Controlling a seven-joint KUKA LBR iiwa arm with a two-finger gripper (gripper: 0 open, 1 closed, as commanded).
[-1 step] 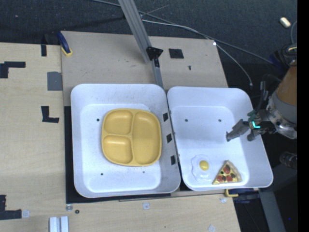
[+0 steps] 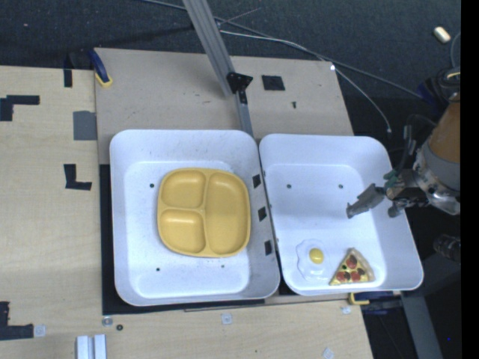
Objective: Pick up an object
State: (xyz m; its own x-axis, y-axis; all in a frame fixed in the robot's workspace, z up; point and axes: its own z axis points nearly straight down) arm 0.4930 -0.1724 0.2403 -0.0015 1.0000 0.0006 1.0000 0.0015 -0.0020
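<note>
In the right bin (image 2: pixel 329 155) a toy fried egg (image 2: pixel 311 257) and a toy pizza slice (image 2: pixel 352 268) lie side by side near the front wall. The tool (image 2: pixel 376 202) hangs above them, its fingers spread apart, holding nothing. The left bin (image 2: pixel 135 155) holds a yellow divided plate (image 2: pixel 203 212).

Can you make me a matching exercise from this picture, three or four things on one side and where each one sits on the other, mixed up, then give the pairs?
Things:
1. yellow divided plate
2. toy fried egg
3. toy pizza slice
4. gripper

Places:
A. right bin, nearest its front right corner
B. middle of the left bin
C. above the right side of the right bin
D. right bin, along the front wall, left of the other toy

Pairs: 1-B, 2-D, 3-A, 4-C
</note>
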